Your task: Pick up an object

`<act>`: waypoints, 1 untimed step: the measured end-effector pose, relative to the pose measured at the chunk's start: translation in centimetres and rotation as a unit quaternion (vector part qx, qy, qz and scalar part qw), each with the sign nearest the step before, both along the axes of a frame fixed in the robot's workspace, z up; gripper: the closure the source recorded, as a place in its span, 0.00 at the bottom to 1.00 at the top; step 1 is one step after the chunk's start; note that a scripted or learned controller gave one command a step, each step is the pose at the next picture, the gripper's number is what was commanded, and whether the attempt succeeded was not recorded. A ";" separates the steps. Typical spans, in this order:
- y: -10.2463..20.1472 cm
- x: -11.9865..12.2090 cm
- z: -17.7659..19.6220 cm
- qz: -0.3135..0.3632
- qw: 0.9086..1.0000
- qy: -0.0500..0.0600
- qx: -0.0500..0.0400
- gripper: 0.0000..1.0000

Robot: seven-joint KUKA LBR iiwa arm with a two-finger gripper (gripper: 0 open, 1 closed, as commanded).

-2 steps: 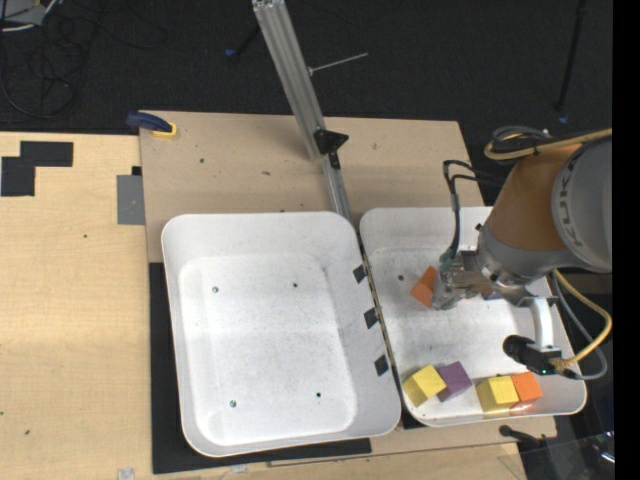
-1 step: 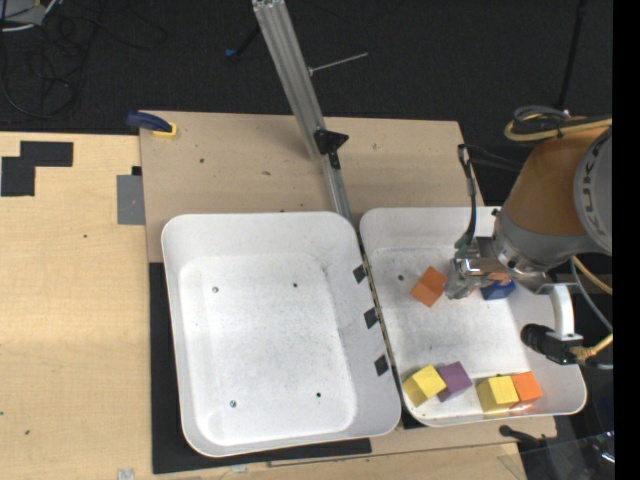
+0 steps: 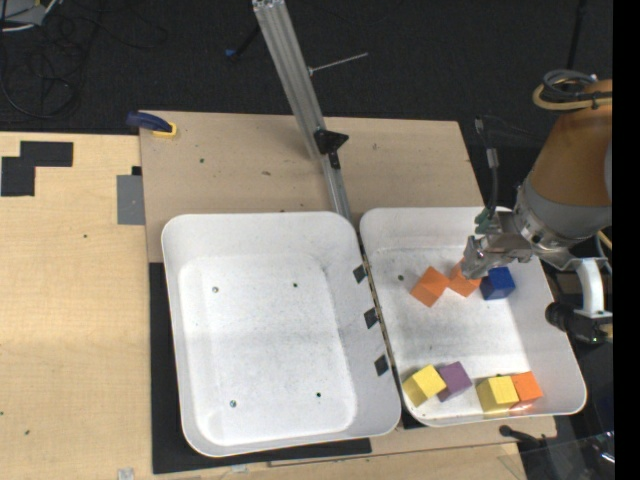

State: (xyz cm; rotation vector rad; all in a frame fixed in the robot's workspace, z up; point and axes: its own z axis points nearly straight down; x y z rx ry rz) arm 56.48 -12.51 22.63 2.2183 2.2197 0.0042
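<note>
On the counter [image 3: 250, 168], two shallow white bins are set side by side. The left bin [image 3: 190, 258] is listed with nothing but a few dark specks on its floor; the right bin [image 3: 400, 230] carries every block.

Arm — grey, orange-banded [image 3: 570, 158], entered from the right, its hand [image 3: 483, 258] lowered over the far half of the right bin.

Blocks near the hand: an orange block [image 3: 430, 287] lies just to its left and slightly nearer the camera; a second orange piece [image 3: 462, 285] is seen touching or directly beneath the fingertips; a blue block [image 3: 497, 283] sits just to its right.

Blocks along the near wall, well apart from the hand: yellow [image 3: 425, 382], purple [image 3: 455, 377], yellow [image 3: 496, 393], orange [image 3: 526, 386].

Hand state — whether it is spread or closed cannot be told; nothing is confirmed as gripped. The small orange piece is judged the likeliest target, being closest.
</note>
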 end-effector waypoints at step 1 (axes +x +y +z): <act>-0.3 -0.1 4.3 0.000 1.000 0.001 0.000 1.00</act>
